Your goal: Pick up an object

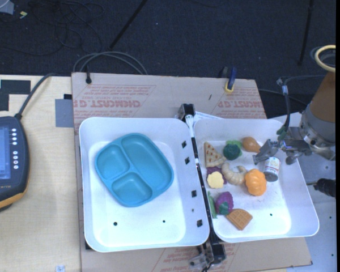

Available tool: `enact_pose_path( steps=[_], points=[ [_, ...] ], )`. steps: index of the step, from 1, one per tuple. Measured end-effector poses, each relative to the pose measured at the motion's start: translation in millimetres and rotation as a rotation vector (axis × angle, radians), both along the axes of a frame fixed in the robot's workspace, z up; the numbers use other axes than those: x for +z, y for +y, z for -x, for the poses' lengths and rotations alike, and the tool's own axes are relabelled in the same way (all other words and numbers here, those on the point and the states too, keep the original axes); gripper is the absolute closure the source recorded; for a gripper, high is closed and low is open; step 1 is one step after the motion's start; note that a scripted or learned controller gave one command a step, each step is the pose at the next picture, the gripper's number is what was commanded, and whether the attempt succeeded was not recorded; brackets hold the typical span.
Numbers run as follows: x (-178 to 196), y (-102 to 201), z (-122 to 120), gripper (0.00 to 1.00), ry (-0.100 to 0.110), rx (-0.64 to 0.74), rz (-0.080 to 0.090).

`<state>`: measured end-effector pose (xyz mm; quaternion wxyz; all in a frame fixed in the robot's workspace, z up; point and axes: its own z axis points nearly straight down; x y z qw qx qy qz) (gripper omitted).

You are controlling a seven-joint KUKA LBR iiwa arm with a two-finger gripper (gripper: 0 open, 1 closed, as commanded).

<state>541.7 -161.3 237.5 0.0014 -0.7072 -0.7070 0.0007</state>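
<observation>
Two shallow white bins sit side by side on a cardboard-covered bench; the left bin (102, 231) bears a blue divided plate (134, 169) with three compartments, lying flat near its middle. The right bin (297, 222) holds a scatter of toy food: a waffle-patterned wedge (212, 153) at upper left, a dark green broccoli-like piece (232, 150) just beside it, an orange-brown piece (250, 144) near the back wall, a pale yellow piece (215, 179), a curved beige piece (234, 174) touching an orange ball (255, 182), a purple piece (224, 200), and a tan cracker-like wedge (239, 219) toward the front. A small white bottle with a dark cap (272, 167) stands at the right of the pile, just beside the orange ball. The arm reaches in from the right and its gripper (276, 148) hangs low over the right bin, directly above that bottle; whether its pincer is apart or together cannot be told, and nothing is seen between the tips. A teach pendant (3, 160) lies on the wooden surface at far left
</observation>
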Motion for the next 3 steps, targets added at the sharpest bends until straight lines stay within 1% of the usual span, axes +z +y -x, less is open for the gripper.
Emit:
enact_pose_path(
  steps=[1,2,3],
  points=[
    [-145.6,15.9,-39.4,0.0,-0.005,0.001,-0.005],
    [-149.7,39.4,-104.8,0.0,-0.006,0.005,0.0],
    [-136.9,36.0,-102.8,1.0,0.0,0.003,0.002]
  ],
)
